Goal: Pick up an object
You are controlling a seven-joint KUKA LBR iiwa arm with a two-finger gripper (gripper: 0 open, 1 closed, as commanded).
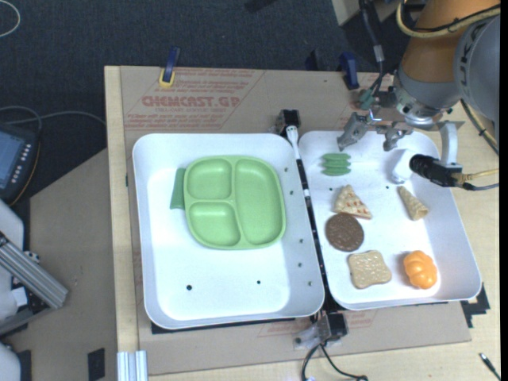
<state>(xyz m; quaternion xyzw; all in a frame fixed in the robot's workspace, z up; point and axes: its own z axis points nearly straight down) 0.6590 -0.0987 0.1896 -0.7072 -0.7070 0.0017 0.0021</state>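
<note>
My gripper [371, 136] hangs over the far edge of the right bin [456, 236], its two fingers spread apart with nothing between them. Just below and left of it lies a small green piece [336, 163]. Further down the bin are a pizza-slice toy [352, 202], a brown round cookie [344, 232], a toast slice [369, 267], an orange fruit [419, 269] and a tan cone-shaped piece [413, 202].
The left bin [159, 252] holds a green divided tray [234, 201]. A black cylindrical part [432, 171] of the arm juts over the right bin's far right side. Cardboard [198, 98] lies under both bins, with clamps at its far edge.
</note>
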